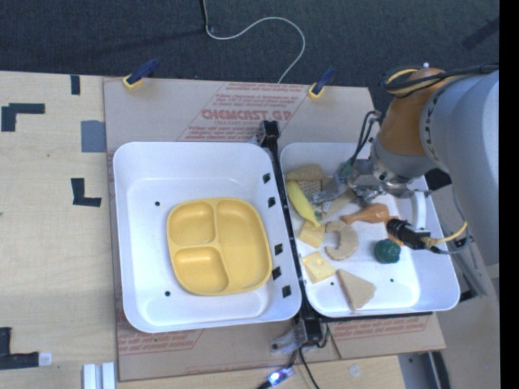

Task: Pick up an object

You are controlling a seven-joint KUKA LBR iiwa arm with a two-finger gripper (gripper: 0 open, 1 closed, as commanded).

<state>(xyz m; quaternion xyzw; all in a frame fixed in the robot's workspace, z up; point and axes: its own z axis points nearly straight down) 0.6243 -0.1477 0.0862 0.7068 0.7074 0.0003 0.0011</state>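
The objects to pick from lie in the right bin (442, 298), a shallow white tray crowded with toy food. A yellow banana (301, 203) lies along the bin's nine o'clock wall, tilted toward eleven. Just at its one o'clock sits a tan bread slice (306, 173). At the banana's five o'clock is a small yellow cheese block (311, 235), and further toward six a second, paler cheese cube (318, 267). A round tan cookie (341, 242) with a bite out of it lies beside the first block. An orange drumstick (369, 215) stretches across the bin's middle, a dark green ball (387, 252) sits at its five o'clock, and a tan wedge (355, 288) rests near the six o'clock wall.

The gripper (340, 186) is low among this heap — just beside the banana's upper end and at the drumstick's ten o'clock. Whether it is released or clenched cannot be told; nothing is visibly between its tips. The arm (454, 128) enters from three o'clock, its orange band (403, 120) above the wrist.

At nine o'clock of all this, the left bin (134, 217) holds a yellow divided plate (217, 245) with three compartments. Both bins rest on a cardboard sheet (235, 112) on the wooden tabletop (49, 241).
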